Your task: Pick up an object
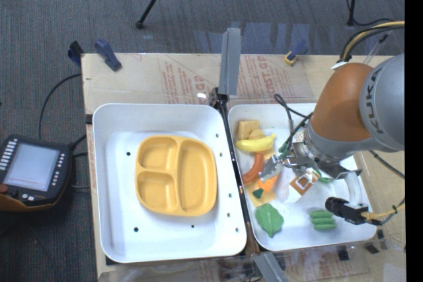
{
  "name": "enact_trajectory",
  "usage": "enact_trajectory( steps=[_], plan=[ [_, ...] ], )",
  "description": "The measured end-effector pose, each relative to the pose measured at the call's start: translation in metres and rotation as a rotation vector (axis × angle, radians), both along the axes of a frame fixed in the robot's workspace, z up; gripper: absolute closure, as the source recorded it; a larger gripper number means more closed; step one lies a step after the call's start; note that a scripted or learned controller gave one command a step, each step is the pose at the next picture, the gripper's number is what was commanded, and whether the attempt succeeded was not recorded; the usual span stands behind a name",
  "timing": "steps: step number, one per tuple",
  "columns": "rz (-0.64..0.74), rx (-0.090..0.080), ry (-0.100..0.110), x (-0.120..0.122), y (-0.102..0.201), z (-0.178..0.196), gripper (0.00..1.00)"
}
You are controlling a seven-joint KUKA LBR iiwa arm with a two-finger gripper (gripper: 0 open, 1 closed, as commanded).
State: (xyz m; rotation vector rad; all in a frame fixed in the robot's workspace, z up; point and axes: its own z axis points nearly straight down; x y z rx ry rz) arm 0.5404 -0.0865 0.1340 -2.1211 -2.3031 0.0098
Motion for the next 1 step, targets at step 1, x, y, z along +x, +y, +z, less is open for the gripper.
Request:
enact_trajectory(
  steps=[1],
  plan=[
    [0.022,-0.002,-0.018,0.0365,-0.0048,-0.0406,0.0]
  ],
)
